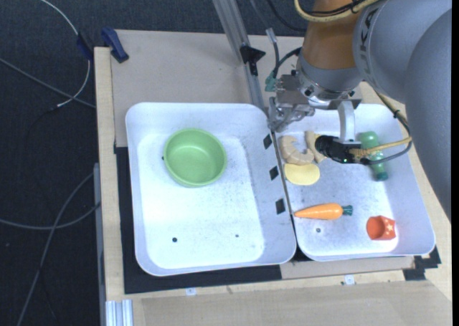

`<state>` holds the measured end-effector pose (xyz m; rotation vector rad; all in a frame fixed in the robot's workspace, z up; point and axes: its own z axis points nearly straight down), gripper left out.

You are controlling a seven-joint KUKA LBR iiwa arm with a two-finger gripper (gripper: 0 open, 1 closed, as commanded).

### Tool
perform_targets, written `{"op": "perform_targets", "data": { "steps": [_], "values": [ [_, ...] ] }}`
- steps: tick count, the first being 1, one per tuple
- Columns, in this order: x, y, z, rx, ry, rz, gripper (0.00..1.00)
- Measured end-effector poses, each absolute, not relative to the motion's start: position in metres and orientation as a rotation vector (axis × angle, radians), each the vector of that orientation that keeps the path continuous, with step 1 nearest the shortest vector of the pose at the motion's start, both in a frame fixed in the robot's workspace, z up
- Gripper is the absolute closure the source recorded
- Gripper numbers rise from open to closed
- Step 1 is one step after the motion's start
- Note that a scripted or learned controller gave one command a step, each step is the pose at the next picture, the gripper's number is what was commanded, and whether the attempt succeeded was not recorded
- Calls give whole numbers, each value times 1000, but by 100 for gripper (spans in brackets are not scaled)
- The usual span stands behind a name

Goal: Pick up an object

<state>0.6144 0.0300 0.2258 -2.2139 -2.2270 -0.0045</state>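
In the camera view, two white bins sit side by side on the bench. The left bin (143, 195) holds a green bowl (194, 157), lying open side up near its far end. The right bin (410, 199) holds the smaller things. A tan, bread-like piece (292, 147) lies near the dividing rim, and a flat yellow piece (302, 174) touches its near side. A toy carrot (319, 211) lies crosswise nearer us, a red-orange toy (381, 228) sits in the near right corner, and a green toy (373, 152) lies toward the right wall.

The gripper (287, 118) hangs over the far left corner of the right bin, close to the rim shared by the bins and just beyond the tan piece. From this angle we cannot tell how far open it is, and we see nothing held in it.

We judge the tan piece the likeliest object, since it lies closest. To do this well, we would centre over its middle before descending. The shared rim is close on one side and the yellow piece touches on the other, so an off-centre descent could strike the rim or catch both things. We would close across its narrow width and lift straight up. If the crowding proves awkward, the carrot lies apart from the rest and would be a cleaner pick.
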Motion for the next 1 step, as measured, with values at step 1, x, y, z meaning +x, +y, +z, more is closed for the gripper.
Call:
{"op": "perform_targets", "data": {
  "steps": [1],
  "values": [
    [627,93,239,-2212,-2228,-8,100]
  ]
}}
